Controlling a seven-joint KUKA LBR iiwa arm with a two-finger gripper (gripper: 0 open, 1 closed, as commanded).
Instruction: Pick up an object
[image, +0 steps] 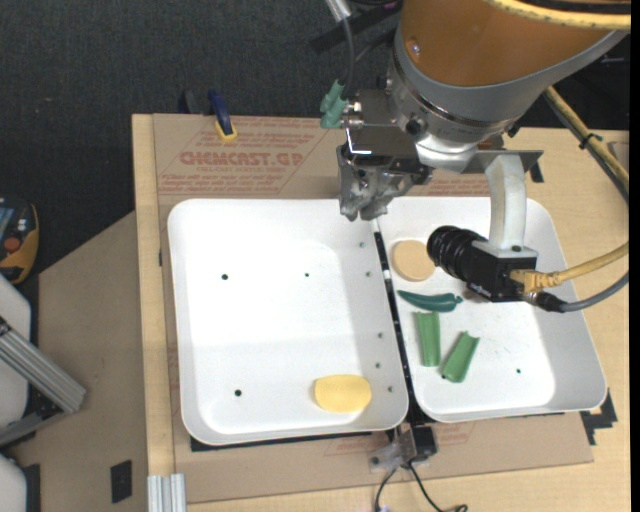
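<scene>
My gripper (363, 205) hangs over the far end of the divider between the two bins, above the rims, with its fingers close together and nothing visible between them. A yellow oval object (342, 393) lies near the front right corner of the left bin (200, 240). In the right bin (560, 370) a tan round disc (411, 261) lies close to the divider, with a dark green curved piece (430, 299) in front of it. Two green sticks (428, 338) (460, 357) lie nearer the front.
A black cylindrical device (468, 260) on a white bracket hangs over the right bin beside the disc, with a yellow cable (590, 272) running right. The bins sit on a brown cardboard sheet (250, 155), which carries a blue and yellow clamp (220, 117) at its back edge.
</scene>
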